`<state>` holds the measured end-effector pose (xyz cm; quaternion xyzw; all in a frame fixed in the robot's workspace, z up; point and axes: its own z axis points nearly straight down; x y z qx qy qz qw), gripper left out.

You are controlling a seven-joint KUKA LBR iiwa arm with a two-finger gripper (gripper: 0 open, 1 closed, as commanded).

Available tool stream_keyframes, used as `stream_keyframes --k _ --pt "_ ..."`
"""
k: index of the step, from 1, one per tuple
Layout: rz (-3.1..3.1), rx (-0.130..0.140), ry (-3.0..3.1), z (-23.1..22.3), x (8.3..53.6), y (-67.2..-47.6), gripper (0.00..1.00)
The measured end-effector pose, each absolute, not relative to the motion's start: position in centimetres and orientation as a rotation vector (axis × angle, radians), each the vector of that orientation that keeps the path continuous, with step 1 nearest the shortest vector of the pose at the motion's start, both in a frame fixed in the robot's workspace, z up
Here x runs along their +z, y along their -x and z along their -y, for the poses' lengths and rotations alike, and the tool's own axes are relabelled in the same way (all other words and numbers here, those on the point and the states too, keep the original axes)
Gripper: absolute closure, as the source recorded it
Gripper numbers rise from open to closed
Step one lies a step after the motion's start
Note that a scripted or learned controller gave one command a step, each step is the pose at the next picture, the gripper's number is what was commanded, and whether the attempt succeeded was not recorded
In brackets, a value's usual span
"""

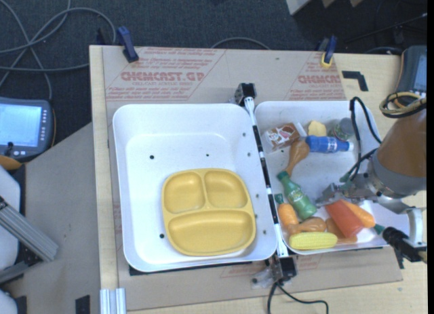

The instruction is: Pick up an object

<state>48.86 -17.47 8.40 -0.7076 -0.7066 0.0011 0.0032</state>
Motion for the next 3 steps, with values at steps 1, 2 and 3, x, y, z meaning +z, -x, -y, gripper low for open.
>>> stream_keyframes --k 1,2,3 --pt "2.231 -0.004 2.218 13.1 8.5 -55.0 0.00" --pt "2.231 -0.006 2.218 10.3 8.5 -62.2 0.00" --pt "2.213 0.005 2.221 12.5 8.4 -55.3 0.00"
